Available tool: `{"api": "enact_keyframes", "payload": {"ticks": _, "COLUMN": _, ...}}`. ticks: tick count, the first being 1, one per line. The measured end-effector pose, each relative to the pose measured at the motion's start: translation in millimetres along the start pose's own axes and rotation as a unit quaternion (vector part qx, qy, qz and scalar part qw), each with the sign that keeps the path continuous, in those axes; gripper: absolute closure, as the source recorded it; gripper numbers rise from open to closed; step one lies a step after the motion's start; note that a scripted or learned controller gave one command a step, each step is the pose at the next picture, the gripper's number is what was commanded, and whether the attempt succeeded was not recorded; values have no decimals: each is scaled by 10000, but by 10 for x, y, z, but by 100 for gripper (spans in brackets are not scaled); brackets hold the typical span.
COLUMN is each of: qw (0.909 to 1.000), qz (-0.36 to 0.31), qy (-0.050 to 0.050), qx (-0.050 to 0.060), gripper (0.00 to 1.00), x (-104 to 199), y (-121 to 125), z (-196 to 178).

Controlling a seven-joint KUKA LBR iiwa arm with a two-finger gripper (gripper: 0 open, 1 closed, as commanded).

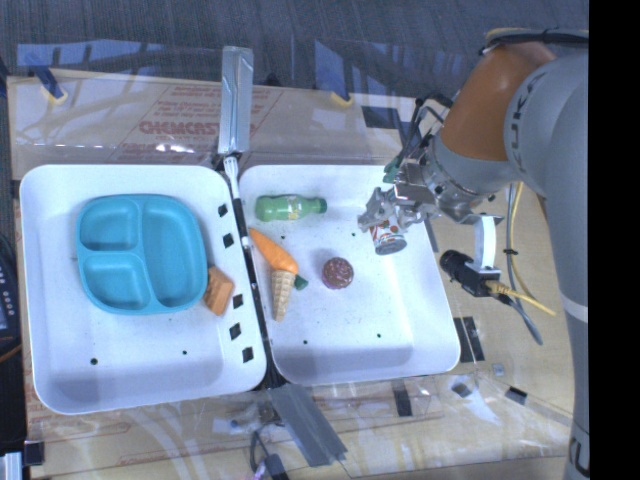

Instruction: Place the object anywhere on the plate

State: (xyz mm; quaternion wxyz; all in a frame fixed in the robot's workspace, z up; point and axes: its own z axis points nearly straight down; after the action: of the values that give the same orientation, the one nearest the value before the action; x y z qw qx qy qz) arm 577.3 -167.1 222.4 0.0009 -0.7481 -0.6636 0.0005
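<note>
The end effector [385, 215] grips a small can [388, 237] above the right bin [420, 338].

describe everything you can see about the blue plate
The blue plate is a light-blue, rounded-rectangle dish that looks like plastic, split by raised ridges into three compartments: a large one on the camera view's right and two smaller ones on its left. It lies flat, right way up, in the left bin, toward that bin's upper middle. Nothing lies in its compartments. A small orange-brown block sits right at its lower right corner.
</note>
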Motion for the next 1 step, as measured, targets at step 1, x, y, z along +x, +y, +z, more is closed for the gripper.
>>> {"api": "enact_keyframes", "payload": {"ticks": 1, "qw": 10000, "qz": 17, "qy": 0, "qx": 21, "gripper": 100, "x": 693, "y": -523, "z": 360}}
